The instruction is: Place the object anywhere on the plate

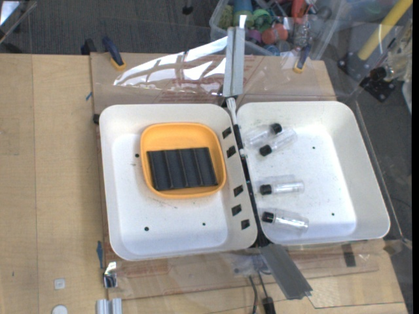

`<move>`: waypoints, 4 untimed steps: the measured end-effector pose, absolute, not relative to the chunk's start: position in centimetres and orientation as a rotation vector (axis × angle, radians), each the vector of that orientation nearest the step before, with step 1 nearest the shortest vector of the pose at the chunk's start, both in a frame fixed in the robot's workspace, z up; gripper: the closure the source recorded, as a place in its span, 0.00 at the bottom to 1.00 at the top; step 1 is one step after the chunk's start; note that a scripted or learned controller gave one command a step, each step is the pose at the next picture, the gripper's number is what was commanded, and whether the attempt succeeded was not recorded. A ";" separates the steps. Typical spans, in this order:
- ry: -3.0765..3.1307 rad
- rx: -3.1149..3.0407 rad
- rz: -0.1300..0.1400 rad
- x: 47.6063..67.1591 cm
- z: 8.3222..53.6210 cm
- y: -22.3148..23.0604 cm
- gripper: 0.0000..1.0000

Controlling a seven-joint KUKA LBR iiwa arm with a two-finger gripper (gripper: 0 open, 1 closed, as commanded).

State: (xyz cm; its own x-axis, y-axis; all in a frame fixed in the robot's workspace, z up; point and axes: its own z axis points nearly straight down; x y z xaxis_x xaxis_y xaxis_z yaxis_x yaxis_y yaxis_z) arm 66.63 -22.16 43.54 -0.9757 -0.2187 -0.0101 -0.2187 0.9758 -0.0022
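Camera view | 4 vials (283,188) in right bin (340,169) | plate (182,133) in left bin (124,201) | end effector state: cannot tell

Arm clear of both bins (124,231).

**Bench surroundings**

A clear tub (281,8) of bright toys stands at the far edge, right of centre. A crumpled clear plastic sheet (177,67) lies behind the left bin (124,234). The right bin (340,208) sits beside it on the wooden bench (46,175). A blue clamp (112,52) grips the far left corner.
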 end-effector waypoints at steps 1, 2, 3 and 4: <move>3.020 -0.826 -0.003 66.9 43.5 -22.2 1.00; 2.878 -1.234 -0.004 66.9 43.5 -22.2 1.00; 2.594 -1.756 -0.003 66.8 43.5 -22.2 1.00; 2.258 -2.172 -0.003 66.8 43.4 -22.2 1.00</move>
